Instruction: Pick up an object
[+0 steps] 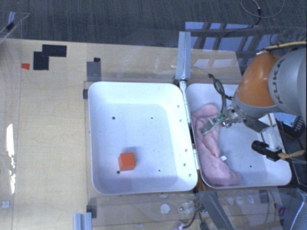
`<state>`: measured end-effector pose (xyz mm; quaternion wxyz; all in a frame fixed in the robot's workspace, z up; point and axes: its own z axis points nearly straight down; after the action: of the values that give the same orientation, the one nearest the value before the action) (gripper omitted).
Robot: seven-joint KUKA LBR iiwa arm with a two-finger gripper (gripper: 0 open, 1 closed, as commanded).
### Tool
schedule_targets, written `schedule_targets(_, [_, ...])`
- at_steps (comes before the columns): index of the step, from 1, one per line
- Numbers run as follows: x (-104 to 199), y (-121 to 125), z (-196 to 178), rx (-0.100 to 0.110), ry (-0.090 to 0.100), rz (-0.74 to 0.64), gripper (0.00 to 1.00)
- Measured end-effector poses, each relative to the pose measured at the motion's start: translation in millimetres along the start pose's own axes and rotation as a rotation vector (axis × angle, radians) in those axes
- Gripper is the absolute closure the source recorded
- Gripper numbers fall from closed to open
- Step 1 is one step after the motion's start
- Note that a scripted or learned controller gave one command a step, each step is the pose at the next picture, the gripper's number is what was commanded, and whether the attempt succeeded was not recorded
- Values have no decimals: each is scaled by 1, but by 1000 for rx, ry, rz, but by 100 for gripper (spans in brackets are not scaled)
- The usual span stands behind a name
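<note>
— So, what's the bench like from where you stand?

— Pale wood bench [48, 143], with dark ribbed flooring beyond its far edge. At the far left there are black tape marks [48, 55] and a small orange patch [25, 66] stuck to the wood. Then come the two white bins, side by side, their rims touching along the middle.

— Anything in the left bin [144, 95]?

— One small orange block [127, 161], sitting near the front, left of centre, well apart from the walls.

— And the right bin [249, 171]?

— A pink cloth [211, 147] lies along its left wall. It's bunched and long, its long axis running from the back of the bin toward the front, the near end curling slightly to the right. The divider between the bins is just beside it on the left.

— Where's the arm?

— Reaching in from the right, orange band [254, 85] over the bin's back right part. The gripper [211, 125] is down on the upper part of the cloth, a fold of pink seemingly pinched between the metal fingers. A black cable [218, 87] loops above it.
</note>
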<state>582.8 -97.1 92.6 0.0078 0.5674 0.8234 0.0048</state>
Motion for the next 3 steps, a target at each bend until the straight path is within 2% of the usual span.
schedule_targets(1, [-28,63,2,0,0,-16,0])
schedule_targets(2, [-7,17,0,0,0,-43,0])
schedule_targets(3, [-46,73,5,17,10,29,0])
